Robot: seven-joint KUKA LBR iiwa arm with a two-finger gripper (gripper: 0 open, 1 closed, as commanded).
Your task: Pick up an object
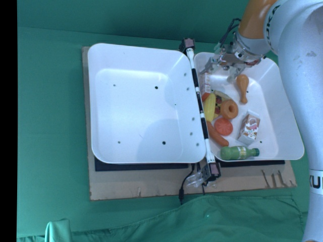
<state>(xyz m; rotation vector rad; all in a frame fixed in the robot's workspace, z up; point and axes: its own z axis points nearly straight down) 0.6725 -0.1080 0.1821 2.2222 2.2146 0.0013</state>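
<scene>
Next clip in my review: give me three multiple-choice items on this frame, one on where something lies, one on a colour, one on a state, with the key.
1. Where does the green bottle lie?
A. In the left bin
B. By the near rim of the right bin
C. On the cardboard outside both bins

2. What colour is the band above the arm's wrist?
A. Orange
B. Blue
C. Black

3. How does the chicken drumstick stand to the gripper?
A. Lifted clear of the bin
B. Lying in the bin just below it
C. Dropped in the left bin

Key: 1 B, the bottle lies on its side along the bin's front edge. 2 A, the band is orange. 3 B, the drumstick lies on the bin floor beneath the gripper.
</scene>
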